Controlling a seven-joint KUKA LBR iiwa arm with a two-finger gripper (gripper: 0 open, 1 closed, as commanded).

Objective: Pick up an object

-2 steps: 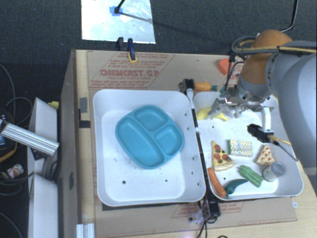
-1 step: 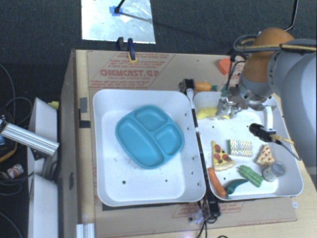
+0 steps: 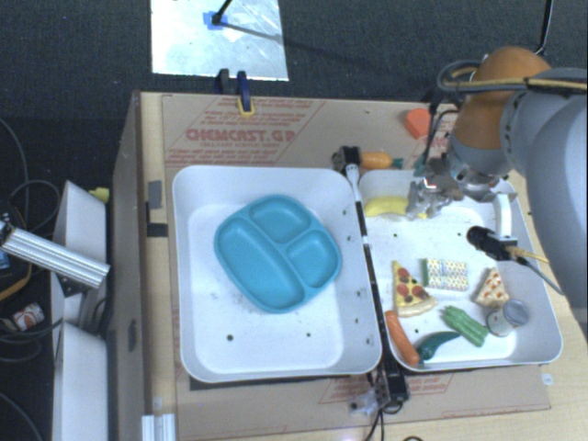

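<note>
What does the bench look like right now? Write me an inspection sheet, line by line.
Surface: two white bins side by side, left bin and right bin.
Job's things: banana, pizza slice, green pepper, carrot in the right bin.
Clutter: blue divided plate in the left bin.
Grippers: gripper low over the right bin's far end, beside the banana; jaws' state unclear.
Cables: black cables on the floor at left.
Surroundings: shiny sheet beyond the bench.
</note>
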